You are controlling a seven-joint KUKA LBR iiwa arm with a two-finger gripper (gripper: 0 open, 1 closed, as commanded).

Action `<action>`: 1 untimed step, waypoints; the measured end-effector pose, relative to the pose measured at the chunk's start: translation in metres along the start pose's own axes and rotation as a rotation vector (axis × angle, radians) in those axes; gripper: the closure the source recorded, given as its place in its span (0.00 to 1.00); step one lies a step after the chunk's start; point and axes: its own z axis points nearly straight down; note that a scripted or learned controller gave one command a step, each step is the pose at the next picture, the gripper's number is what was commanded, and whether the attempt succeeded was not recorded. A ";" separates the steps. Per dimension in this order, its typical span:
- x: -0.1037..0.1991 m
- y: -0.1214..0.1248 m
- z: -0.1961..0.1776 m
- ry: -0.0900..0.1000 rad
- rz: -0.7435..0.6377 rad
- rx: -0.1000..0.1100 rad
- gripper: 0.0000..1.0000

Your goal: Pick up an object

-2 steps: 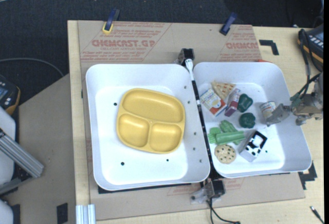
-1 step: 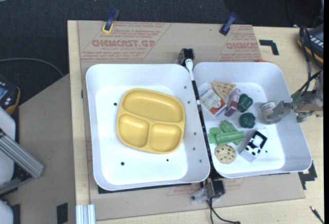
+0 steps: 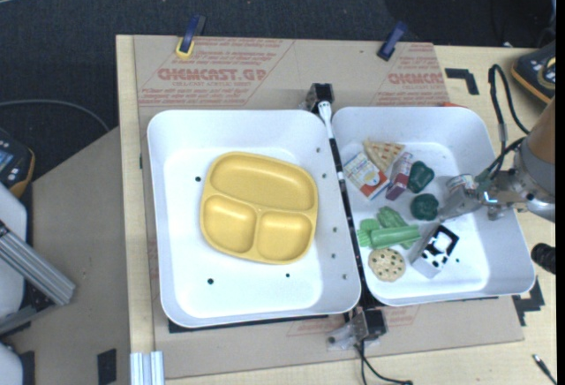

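Reaching in from the right, the grey arm hangs low over the right bin point(image 3: 481, 132). Its gripper point(image 3: 450, 198) sits just above the toys, close to a dark green lump point(image 3: 425, 206). I cannot tell if the jaws are open or closed, and I cannot see any toy between them.

The right bin is full of small things. There is a cookie point(image 3: 387, 264) near the front, a long green toy point(image 3: 387, 231) beside it, and a black and white block point(image 3: 437, 250) to the right. Farther back lie a slice of toast point(image 3: 384, 153), a small white packet point(image 3: 362, 172) and a red and purple toy point(image 3: 399, 180).

The left bin point(image 3: 177, 224) holds a yellow tray point(image 3: 259, 207) with three parts. Both bins sit side by side on the counter point(image 3: 132, 154).
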 end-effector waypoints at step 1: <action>0.001 0.002 0.043 0.000 0.000 0.000 0.00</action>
